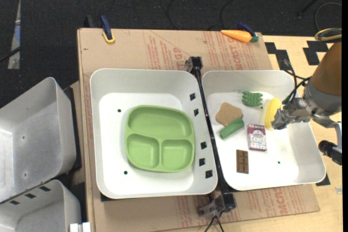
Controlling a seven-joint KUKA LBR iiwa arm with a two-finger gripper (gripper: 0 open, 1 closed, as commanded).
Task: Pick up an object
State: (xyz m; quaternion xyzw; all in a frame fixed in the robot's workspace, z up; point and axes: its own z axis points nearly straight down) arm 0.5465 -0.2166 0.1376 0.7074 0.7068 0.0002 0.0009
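- Over the right bin's (304, 171) far right side you find the gripper (278, 119), its dark tip low above the white floor and pointing toward the bin's middle; you cannot tell from this slanted view how it is set, and nothing visibly sits in its grasp.
- Just beside that tip — touching it or nearly so — you see a yellow banana-like piece (271, 110), lying roughly upright along the bin floor.
- Behind the tip, the grey wrist rises to the orange band (333, 70) at your right edge, with cables looping off it.
- Near the banana piece, toward the bin's back wall, a small green ridged toy (252, 98) lies on the floor.
- Left of the gripper and a little toward you, a pink-and-purple carton (257, 137) lies flat, apart from the tip.
- Further left you have a tan bread-shaped piece (228, 113) with a green cylinder (231, 128) lying tilted against its lower edge.
- Nearer the front wall, a brown chocolate-bar piece (242, 161) lies alone.
- Across the black divider, the left bin (103, 117) holds a green compartment tray (160, 138), well apart from the arm.
- Beyond the bins, on the cardboard bench top (141, 49), an orange carrot toy (238, 35) rests near the back edge.
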